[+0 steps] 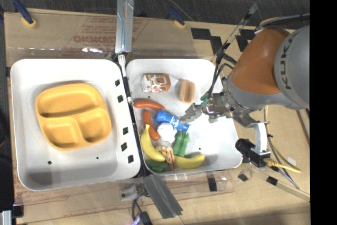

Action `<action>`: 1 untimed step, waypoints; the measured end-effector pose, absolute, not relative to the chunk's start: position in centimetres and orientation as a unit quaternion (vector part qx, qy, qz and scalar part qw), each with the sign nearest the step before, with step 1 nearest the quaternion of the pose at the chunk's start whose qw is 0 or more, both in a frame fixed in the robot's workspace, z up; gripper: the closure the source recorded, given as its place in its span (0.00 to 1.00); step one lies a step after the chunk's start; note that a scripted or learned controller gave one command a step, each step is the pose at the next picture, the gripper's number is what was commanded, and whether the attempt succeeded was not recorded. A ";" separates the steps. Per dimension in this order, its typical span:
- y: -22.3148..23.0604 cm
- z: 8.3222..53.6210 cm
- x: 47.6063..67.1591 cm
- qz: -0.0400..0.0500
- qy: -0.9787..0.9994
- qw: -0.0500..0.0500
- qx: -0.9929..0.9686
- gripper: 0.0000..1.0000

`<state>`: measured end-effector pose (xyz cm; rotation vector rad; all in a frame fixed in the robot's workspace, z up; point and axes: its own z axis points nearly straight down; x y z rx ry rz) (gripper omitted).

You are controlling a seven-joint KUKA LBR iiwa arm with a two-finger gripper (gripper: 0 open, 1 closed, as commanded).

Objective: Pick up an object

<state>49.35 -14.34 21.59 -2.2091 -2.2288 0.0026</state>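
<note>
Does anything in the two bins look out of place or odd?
Nothing looks spilled or broken. The toy food in the right bin lies heaped against its left wall, bananas at the bottom. The yellow tray in the left bin sits slightly askew.

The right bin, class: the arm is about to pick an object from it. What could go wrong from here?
1. The toys in the right bin lie packed together: the blue bottle, green bottle and banana touch, so a grab may catch two or slip.
2. The end effector sits beside the pile's edge, so it might merely nudge the blue bottle.
</note>
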 end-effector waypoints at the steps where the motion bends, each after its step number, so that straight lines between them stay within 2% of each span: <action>1: -16.7 11.4 54.0 -0.005 -0.744 -0.005 -0.668 0.00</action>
